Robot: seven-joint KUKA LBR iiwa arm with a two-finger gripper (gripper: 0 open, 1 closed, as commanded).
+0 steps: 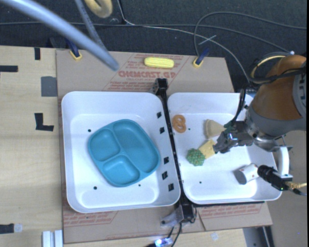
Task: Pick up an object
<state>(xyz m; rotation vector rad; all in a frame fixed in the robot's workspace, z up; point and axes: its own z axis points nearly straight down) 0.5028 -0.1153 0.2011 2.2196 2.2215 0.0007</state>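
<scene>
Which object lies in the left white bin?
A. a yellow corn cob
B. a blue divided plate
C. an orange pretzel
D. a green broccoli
B: the blue divided plate fills the middle of the left white bin, while the broccoli and the pretzel lie in the right bin.

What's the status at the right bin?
Gripper low in right bin, beside broccoli. Nothing seen held. Pretzel apart. Blue tray in left bin.
</scene>
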